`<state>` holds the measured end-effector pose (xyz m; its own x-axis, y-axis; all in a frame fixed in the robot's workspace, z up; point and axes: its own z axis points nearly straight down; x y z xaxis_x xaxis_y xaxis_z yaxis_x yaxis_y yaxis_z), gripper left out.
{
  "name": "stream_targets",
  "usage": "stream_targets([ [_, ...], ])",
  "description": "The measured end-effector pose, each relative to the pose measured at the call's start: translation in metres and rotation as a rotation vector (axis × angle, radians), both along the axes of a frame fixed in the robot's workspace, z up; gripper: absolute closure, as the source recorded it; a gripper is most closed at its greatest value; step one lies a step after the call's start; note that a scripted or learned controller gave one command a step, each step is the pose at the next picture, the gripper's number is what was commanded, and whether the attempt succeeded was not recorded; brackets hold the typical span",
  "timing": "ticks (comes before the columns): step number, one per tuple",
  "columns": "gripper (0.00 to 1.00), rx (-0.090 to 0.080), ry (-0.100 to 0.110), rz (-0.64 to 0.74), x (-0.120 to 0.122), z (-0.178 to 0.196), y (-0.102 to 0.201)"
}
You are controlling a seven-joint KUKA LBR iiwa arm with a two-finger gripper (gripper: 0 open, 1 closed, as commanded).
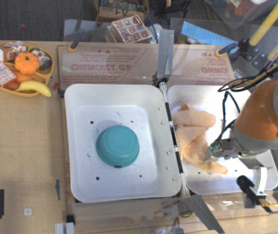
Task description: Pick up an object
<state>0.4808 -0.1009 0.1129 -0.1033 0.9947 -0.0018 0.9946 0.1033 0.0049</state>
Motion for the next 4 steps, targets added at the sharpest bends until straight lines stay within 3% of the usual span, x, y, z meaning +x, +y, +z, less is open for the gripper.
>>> stream_targets([
  [1,0.0,0.0,0.0,0.0,0.0,0.0,0.0],
  [2,0.0,0.004,0.001,0.001,0.0,-0.025,-0.032],
  [3,1.0,0.003,0.0,-0.003,0.0,-0.016,-0.034],
  [4,0.0,0.002,0.0,-0.003,0.0,-0.016,-0.034],
])
